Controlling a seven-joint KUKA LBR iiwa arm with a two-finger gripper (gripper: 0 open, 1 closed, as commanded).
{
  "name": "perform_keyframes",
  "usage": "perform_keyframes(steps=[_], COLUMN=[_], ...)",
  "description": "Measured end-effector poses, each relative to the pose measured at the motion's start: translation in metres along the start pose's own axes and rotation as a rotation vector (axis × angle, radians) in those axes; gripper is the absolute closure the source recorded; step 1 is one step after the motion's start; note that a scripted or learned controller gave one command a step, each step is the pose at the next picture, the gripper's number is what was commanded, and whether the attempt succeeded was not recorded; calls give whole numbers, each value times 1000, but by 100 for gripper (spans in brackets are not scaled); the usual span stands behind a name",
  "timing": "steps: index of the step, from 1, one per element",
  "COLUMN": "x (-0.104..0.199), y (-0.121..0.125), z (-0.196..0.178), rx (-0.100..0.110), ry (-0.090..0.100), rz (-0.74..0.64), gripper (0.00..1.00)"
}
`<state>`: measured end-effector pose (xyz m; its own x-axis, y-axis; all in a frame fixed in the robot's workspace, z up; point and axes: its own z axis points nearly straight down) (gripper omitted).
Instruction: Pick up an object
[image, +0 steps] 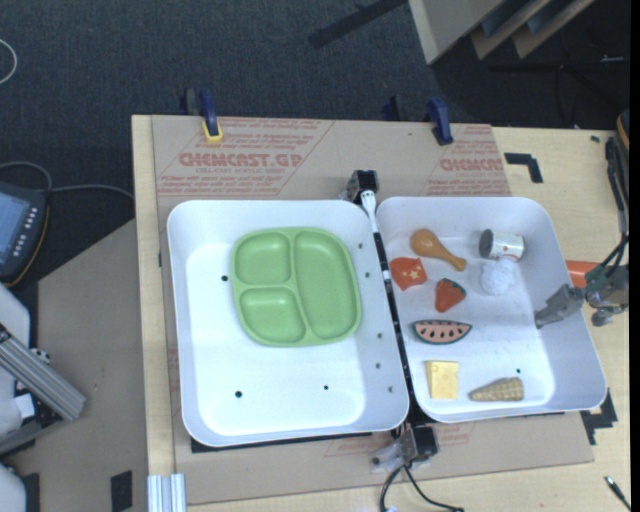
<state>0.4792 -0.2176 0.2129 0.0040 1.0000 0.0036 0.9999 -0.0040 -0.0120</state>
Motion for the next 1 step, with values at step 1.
perform_keyframes(steps=[1], x=[0], y=[3], z=[-6], rx=[-12], ry=[-4], rz=[-4], gripper=[0])
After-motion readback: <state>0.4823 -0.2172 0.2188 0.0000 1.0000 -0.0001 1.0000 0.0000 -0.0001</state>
